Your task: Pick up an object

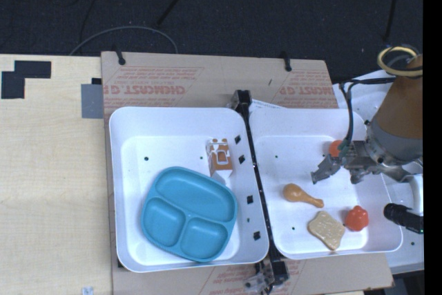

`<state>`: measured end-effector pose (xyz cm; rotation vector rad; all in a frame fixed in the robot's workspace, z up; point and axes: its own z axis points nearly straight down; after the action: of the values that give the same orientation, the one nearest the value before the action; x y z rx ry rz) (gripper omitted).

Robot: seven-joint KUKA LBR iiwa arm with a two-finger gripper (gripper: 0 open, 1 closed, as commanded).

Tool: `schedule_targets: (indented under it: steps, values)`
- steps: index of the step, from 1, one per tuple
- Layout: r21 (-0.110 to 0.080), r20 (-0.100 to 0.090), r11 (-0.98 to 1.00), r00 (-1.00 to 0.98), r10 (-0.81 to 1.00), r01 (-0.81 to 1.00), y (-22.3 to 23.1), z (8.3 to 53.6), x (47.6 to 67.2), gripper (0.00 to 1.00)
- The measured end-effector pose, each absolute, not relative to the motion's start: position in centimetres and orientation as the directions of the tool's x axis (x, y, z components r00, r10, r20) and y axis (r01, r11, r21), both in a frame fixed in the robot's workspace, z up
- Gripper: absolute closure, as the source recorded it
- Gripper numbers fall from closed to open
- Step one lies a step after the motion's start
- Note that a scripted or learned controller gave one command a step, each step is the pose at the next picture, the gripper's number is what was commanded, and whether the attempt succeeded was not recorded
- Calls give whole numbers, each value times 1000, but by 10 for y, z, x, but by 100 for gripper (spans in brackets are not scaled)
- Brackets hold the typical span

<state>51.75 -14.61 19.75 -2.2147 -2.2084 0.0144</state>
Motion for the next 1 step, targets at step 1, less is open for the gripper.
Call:
schedule_targets:
  steps: [1]
  values:
    - [-4, 1, 0, 0, 1000, 1000, -146, 205, 520, 0]
